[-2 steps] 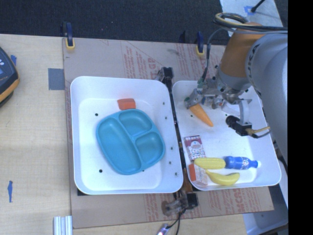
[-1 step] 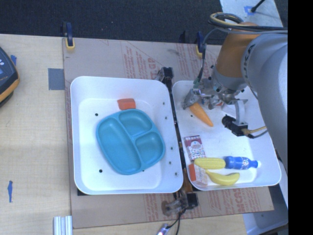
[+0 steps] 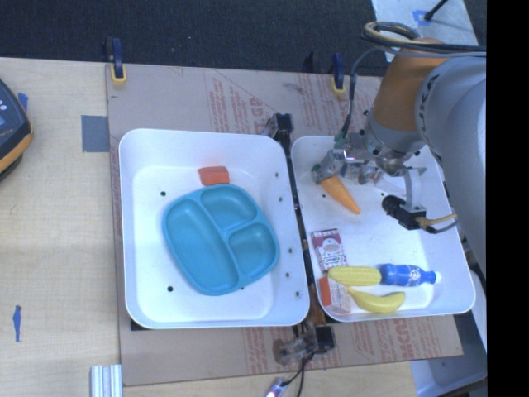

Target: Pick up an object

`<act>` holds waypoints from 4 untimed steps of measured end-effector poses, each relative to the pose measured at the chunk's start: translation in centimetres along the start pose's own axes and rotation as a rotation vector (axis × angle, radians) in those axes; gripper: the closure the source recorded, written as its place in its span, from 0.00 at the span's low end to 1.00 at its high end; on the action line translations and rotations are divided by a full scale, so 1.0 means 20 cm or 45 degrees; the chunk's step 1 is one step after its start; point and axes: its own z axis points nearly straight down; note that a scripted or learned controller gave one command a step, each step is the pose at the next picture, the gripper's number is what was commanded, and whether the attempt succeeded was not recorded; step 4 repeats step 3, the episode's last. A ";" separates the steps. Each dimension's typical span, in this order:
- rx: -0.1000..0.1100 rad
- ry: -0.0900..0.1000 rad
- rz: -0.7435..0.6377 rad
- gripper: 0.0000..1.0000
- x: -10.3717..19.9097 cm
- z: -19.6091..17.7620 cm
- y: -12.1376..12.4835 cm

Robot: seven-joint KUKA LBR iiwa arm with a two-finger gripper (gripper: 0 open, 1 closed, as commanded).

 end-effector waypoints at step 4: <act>0.001 0.001 -0.003 1.00 0.42 -0.50 -0.23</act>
